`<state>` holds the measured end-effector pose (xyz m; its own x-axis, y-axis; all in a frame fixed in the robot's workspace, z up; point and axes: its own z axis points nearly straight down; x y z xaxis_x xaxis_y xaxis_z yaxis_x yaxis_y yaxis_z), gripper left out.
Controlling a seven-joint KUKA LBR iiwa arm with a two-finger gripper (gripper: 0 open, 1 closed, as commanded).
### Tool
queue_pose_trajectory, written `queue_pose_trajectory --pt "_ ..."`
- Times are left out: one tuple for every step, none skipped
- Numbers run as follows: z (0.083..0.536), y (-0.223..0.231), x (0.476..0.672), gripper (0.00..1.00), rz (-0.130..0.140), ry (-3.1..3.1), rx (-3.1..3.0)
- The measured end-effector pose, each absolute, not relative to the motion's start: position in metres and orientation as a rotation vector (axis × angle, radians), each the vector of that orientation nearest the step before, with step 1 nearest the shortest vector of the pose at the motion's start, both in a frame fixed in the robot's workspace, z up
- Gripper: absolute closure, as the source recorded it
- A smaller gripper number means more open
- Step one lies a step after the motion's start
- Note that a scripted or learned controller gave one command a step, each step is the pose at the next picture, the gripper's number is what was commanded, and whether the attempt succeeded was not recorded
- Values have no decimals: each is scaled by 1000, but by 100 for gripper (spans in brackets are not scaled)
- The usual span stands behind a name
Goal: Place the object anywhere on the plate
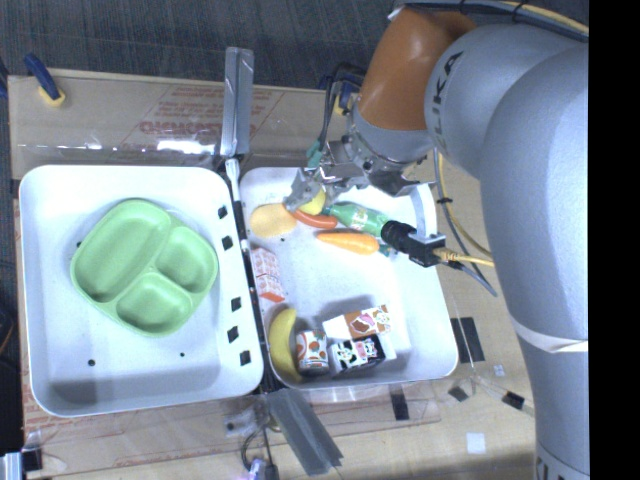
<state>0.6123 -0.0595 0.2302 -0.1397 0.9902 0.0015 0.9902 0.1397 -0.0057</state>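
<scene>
A: What sits in the left bin (40,268), seen from the overhead camera?

B: A green plate (146,265) with three compartments, lying a little toward nine o'clock of the bin's middle. Nothing rests on the plate.

A: And the right bin (432,353)?

B: It holds the rest. Toward eleven o'clock a pale yellow lemon-like piece (270,219) lies near the divider. Just beside it at three o'clock there is a red chili-shaped item (318,222), then a green bottle (357,215) lying on its side, and an orange carrot (348,241) just below that. A red and white packet (266,273) lies along the bin's nine o'clock wall. At six o'clock a banana (280,340) curves beside a small can (311,351) and two little cartons (360,340).

A: Where is the gripper (310,190)?

B: At the twelve o'clock end of the right bin, low over the cluster. A small yellow object (314,204) shows right at its tip, above the chili. Whether the gripper clamps it, I cannot tell.

A: The arm (520,168)?

B: It comes in from three o'clock, above the table (120,98).
</scene>
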Motion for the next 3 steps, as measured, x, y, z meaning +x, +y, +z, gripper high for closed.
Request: queue_pose_trajectory --pt "196 -10 585 100 4 -2491 -1910" --pt "191 39 558 100 5 -2554 -1824" --pt "191 38 558 0 5 -2553 -1826"
